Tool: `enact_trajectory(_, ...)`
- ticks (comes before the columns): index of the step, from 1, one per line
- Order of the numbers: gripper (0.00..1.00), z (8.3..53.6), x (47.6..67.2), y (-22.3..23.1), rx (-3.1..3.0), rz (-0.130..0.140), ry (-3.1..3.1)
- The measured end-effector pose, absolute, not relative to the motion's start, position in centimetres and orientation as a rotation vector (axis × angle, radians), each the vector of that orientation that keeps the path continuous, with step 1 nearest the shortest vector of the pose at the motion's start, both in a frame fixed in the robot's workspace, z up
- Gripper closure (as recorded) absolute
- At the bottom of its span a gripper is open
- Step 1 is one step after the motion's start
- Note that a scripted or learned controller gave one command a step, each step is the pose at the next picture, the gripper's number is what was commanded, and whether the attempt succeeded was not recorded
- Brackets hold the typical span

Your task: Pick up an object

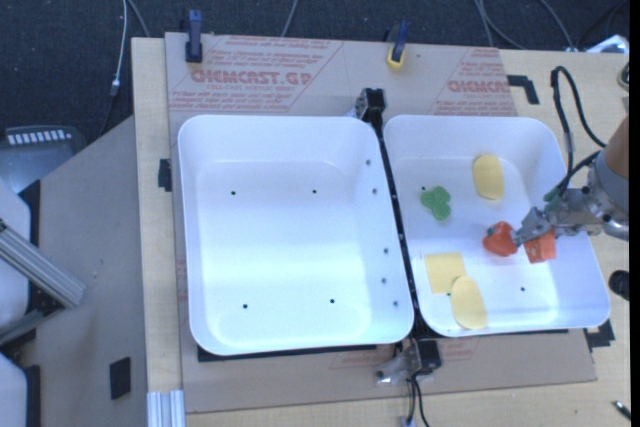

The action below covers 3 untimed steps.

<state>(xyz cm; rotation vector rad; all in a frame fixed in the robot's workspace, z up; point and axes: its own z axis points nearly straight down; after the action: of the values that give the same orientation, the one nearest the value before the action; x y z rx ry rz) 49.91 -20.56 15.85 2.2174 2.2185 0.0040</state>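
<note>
Down by the bench's front edge, your yellow pieces (468, 303) sit untouched in the right bin (580, 315). Your gripper (527, 237) is low over a red-orange object (499, 240) near the right edge; can't tell its state. Nothing's lifted yet.

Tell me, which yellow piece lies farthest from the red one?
The rounded yellow piece at the right bin's near edge. The square and the upper oval sit closer to the red piece.

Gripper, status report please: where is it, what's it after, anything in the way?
Gripper low in right bin, between red piece and orange block. Nothing seen held. Yellow pieces and green piece nearby.
</note>
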Motion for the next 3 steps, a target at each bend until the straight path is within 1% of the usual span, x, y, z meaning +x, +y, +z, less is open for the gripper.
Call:
enact_trajectory(1,1.00,21.9,50.4,-20.0,2.216,0.005,2.219)
enact_trajectory(2,1.00,24.4,50.5,-20.0,2.219,0.002,2.220)
enact_trajectory(3,1.00,25.2,50.3,-14.8,2.216,0.003,2.226)
